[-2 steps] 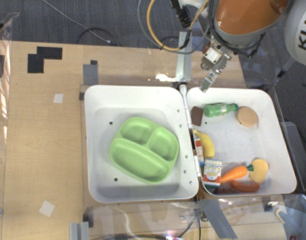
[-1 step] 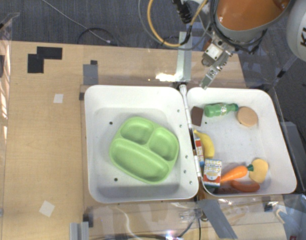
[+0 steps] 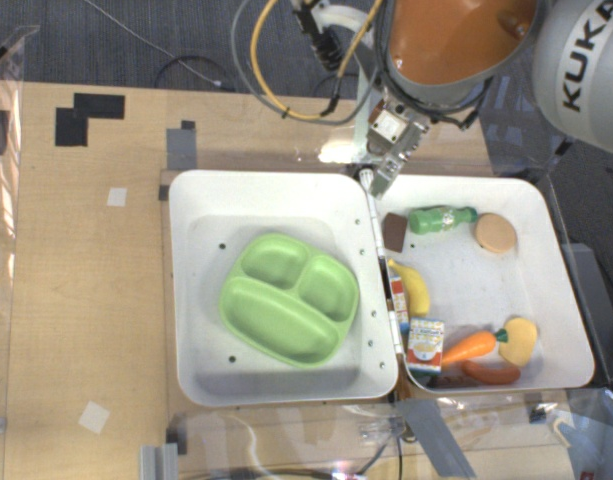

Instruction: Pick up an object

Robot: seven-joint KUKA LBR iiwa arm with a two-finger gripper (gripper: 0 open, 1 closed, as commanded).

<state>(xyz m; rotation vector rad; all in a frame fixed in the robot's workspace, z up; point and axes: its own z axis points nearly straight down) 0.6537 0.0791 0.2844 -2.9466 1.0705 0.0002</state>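
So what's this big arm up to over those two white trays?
The grey and orange robot arm hangs above the far edge of the two shallow white bins, its gripper near where they meet. It is meant to pick something up. The left bin holds a green divided plate. The right bin holds toy food: a green bottle, yellow banana, orange carrot and small carton.

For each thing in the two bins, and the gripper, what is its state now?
Green divided plate: lying flat in the left bin.
Green bottle: on its side, right bin.
Banana: lying flat.
Carrot: lying flat.
Small carton: lying by the carrot.
Round biscuit: flat.
Gripper: above the bins' far edge, holding nothing visible.
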